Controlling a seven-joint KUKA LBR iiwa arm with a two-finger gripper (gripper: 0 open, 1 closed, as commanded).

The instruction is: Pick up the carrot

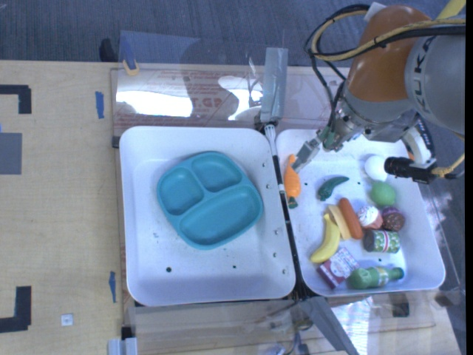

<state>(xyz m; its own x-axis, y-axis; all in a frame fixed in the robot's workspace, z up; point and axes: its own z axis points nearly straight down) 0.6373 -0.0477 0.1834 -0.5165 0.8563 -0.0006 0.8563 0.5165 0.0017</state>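
Camera view: orange carrot point(293, 179), green-tipped.

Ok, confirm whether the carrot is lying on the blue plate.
No: the carrot lies in the right bin by its left wall, while the blue plate sits in the left bin.

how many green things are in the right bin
4. A dark green pepper near the middle, a round lime-green fruit toward the right wall, a green-lidded jar below it, and a green bottle along the front edge. Others may be hidden under the pile.
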